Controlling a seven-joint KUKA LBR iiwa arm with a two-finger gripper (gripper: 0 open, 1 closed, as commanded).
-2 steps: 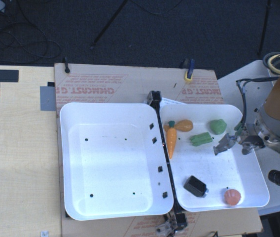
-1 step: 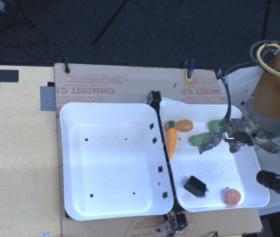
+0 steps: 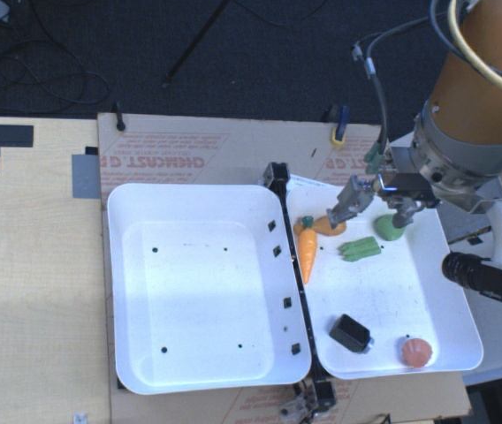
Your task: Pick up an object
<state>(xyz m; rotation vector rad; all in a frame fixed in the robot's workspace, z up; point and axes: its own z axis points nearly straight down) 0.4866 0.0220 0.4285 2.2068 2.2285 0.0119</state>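
The right bin (image 3: pixel 450 312) holds an orange carrot (image 3: pixel 306 253) by the divider, a small orange piece (image 3: pixel 330 228), a long green piece (image 3: pixel 360 249), a round green piece (image 3: pixel 390 229), a black block (image 3: pixel 351 333) and a pink ball (image 3: pixel 416 352). My gripper (image 3: pixel 375 208) hangs open over the far part of this bin. Its left finger (image 3: pixel 348 201) sits over the small orange piece, and its right finger (image 3: pixel 403 210) over the round green piece. Only bare bin floor lies between them.
The left bin (image 3: pixel 127 237) sits beside the right one, parted by a black clip strip (image 3: pixel 288 254). The arm's orange and grey body (image 3: pixel 467 87) looms over the far right corner. A black cylinder (image 3: pixel 476 275) juts in at the right rim.
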